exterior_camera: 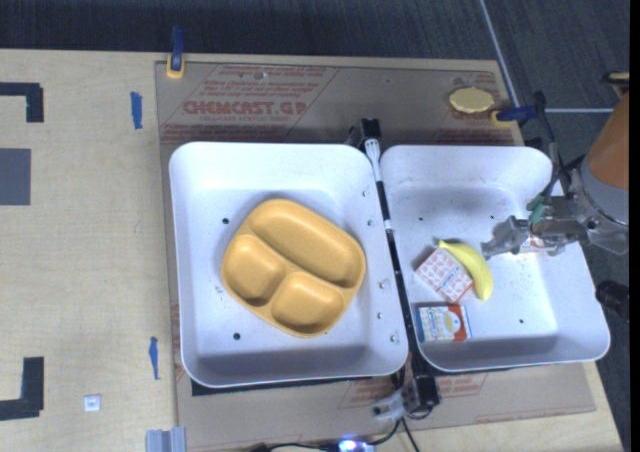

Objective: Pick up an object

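A: Where is the hand right now?

B: Over the right bin, reaching in from the right side, low above the white floor near the middle of the bin. I cannot tell how far it is open; it is small and blurred against the white, and I see nothing in its grip.

A: What lies closest to it?

B: A banana, just to its left and a little below, lying at a slant on the bin floor. The hand is apart from it.

A: And around the banana?

B: A small patterned packet touches the banana's left side. Below them, at the bin's near wall, stands a little blue and white carton.

A: The other bin?

B: The left bin holds a yellow divided tray with three compartments, sitting tilted. Both bins rest on a brown board on the table.
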